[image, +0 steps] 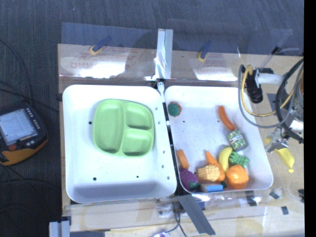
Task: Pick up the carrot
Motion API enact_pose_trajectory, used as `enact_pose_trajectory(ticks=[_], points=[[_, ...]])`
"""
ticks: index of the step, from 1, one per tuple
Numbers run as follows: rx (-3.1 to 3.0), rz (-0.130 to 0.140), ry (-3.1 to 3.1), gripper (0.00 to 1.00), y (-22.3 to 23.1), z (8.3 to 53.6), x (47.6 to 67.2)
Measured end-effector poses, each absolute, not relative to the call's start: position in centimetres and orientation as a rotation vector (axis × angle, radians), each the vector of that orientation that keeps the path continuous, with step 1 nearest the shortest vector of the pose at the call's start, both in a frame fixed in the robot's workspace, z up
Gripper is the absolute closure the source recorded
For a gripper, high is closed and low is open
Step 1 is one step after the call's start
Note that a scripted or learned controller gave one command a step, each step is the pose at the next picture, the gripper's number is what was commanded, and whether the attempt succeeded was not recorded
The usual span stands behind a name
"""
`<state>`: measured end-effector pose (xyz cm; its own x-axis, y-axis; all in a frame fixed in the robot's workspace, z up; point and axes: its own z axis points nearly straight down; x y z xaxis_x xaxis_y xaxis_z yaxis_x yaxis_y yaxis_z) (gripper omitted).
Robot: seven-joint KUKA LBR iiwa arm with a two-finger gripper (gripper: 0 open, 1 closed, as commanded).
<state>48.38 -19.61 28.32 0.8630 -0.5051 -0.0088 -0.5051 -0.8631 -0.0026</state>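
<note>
Left bin [79, 181]: it holds a green divided plate [123, 127], which lies flat in the upper middle of the bin. No food lies in this bin.

Right bin [197, 127]: the toy food is here, most of it crowded in the lower right corner.

Carrot [183, 159]: I judge it to be the short orange piece near the left wall of the right bin, just above the purple grapes [187, 177]. A second orange pointed piece [211, 158] lies beside the corn [209, 172], so the choice is not certain.

Other items: a small dark green ball [174, 109] near the top left of this bin, a long orange-red sausage [226, 117], a banana [224, 158], a round orange [237, 176].

Gripper [281, 142]: it is at the right edge, outside the right bin wall and well apart from the carrot. Cables and metal parts cover it, so I cannot tell how the jaws stand. Nothing is seen between them.

Step in hand: the approach is not yet begun; the carrot lies untouched.

Next move: the arm needs to travel left across the bin, come down over the carrot, and keep clear of the wall and the grapes.
</note>
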Motion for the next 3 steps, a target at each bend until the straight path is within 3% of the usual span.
enact_pose_trajectory(ticks=[1, 2, 3], points=[[-3.12, -0.002, 0.315, 1.0, -22.2, 34.7, 51.1], [-3.115, 0.014, 0.313, 1.0, -22.1, 22.6, 49.2], [-3.12, 0.001, 0.312, 1.0, -22.1, 24.0, 50.3]])
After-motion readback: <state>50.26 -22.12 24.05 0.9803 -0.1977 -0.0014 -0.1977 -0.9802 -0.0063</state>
